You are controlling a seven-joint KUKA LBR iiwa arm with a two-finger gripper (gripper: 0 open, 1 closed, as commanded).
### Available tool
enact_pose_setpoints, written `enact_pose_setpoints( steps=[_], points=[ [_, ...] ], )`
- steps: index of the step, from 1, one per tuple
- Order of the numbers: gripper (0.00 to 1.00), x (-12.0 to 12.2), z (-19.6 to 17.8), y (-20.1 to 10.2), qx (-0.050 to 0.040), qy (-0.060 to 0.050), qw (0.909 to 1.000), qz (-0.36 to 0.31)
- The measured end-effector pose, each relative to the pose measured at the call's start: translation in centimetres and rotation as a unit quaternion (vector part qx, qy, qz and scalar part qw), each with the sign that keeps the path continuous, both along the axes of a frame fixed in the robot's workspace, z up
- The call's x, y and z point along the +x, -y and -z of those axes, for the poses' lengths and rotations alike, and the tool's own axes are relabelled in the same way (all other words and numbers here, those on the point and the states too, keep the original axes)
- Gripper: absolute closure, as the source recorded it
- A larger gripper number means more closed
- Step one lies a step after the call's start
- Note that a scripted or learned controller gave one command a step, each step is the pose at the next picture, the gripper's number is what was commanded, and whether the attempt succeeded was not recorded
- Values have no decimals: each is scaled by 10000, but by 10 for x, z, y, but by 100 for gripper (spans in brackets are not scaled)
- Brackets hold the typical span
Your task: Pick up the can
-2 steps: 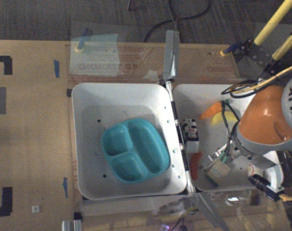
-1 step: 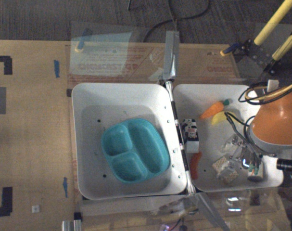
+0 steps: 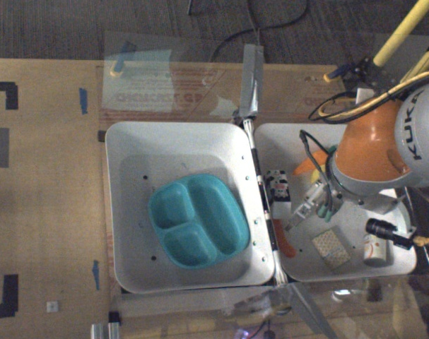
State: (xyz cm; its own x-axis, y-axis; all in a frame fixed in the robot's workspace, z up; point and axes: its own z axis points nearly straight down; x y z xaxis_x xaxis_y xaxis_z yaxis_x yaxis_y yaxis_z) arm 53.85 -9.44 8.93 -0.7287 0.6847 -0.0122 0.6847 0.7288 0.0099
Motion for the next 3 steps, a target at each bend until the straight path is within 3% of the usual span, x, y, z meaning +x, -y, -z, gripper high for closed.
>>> enact_pose_setpoints(
  steps=[1,2,3],
  points=[
    [0,5,-96,-28,11,-56,9985,546],
    [0,-36,0,10,18,-20,9955,947],
    [0,-55,0,48,-4,-16,9994,-354]
  ],
)
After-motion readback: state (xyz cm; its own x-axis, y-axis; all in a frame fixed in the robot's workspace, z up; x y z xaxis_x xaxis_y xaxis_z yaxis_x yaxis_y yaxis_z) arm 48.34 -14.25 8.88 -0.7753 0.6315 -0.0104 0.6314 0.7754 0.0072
